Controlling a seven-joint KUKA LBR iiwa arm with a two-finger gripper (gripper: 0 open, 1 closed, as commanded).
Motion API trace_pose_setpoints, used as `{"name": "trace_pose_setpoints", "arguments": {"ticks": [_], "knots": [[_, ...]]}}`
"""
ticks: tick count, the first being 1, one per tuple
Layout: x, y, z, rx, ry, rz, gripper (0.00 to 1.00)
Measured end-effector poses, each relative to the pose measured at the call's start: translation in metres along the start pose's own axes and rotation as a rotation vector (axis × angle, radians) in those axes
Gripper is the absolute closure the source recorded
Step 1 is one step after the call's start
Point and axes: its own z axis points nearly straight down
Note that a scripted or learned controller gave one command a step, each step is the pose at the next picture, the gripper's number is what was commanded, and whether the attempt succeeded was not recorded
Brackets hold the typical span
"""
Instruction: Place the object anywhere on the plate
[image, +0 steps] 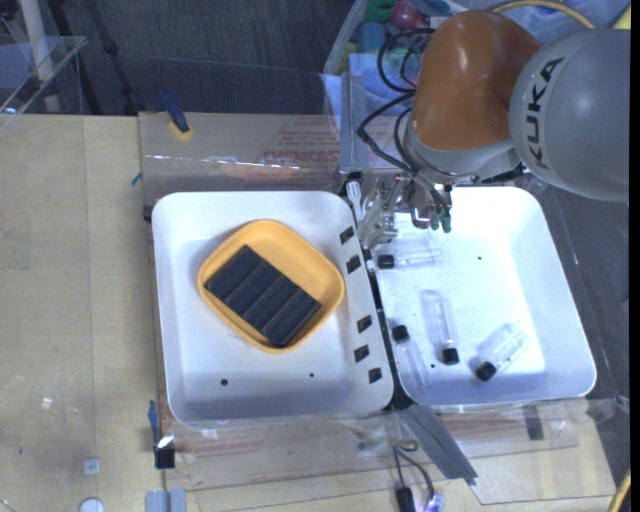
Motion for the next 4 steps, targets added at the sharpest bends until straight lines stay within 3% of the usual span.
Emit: {"name": "trace_pose_setpoints", "arguments": {"ticks": [1, 3, 4], "knots": [[-0.008, -0.022, 0.02, 0.0, 0.004, -0.133, 1.0], [0.021, 0.011, 0.005, -0.002, 0.003, -0.523, 1.0], [0.038, 0.014, 0.02, -0.002, 0.006, -0.684, 1.0]]}}
